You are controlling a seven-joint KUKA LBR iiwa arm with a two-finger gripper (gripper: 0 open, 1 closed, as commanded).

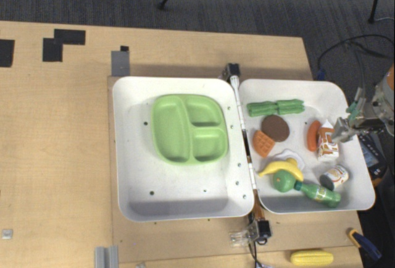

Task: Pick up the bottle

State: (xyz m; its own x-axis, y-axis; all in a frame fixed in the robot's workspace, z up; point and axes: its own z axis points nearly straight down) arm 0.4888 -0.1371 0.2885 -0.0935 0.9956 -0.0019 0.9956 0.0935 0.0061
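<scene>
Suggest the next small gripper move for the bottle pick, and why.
Probably shift the gripper toward the near edge of the right bin, until it is above the green bottle. It sits at the bin's right rim beside the white carton, while the bottle lies on its side by the front wall, untouched.

The arm [387,97] is cut off by the right edge of the frame, so little beyond the orange band and wrist shows. The gripper [347,128] is blurred against the right bin's rim [345,100]; whether its fingers stand apart or closed cannot be told. Just left of the gripper, the print on a small white-and-orange carton [328,143] is too small to read. Below the gripper, a small round item [335,176] is too indistinct to identify. Further below and left of the gripper, the bottle's label [316,193] is illegible. A blue item [364,242] is cut off at the lower right corner.
</scene>
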